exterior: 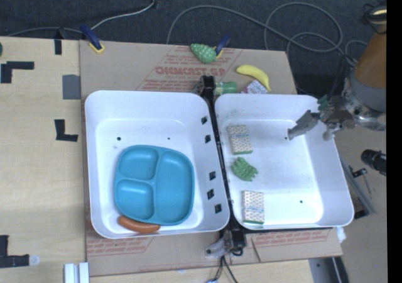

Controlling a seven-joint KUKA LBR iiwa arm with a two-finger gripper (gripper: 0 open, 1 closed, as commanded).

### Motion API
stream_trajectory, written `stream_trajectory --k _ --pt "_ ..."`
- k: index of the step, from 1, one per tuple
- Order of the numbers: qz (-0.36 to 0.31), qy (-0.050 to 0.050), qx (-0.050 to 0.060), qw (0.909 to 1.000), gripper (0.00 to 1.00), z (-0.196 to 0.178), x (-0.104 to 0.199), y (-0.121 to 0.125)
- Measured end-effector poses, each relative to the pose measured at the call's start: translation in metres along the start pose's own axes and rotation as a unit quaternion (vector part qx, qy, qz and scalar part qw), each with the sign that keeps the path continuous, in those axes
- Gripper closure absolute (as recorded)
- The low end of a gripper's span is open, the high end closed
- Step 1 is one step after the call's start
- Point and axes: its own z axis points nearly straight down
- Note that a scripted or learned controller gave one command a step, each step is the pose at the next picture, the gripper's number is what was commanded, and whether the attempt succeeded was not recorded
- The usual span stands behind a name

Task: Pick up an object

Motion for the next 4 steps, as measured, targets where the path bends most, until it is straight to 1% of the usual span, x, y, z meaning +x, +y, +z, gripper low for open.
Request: stream_trajectory --k 1,2,3,4 --pt "0.000 0.001 0.002 1.0000 0.00 0.122 0.056 -0.002" --pt "0.000 0.001 -0.003 1.0000 0.00 0.167 0.071 0.022" --pt "0.000 -0.001 -0.002 1.0000 0.00 0.170 0.075 0.046" --pt "0.001 -0.001 -0.002 1.0000 0.00 0.170 0.072 -0.033"
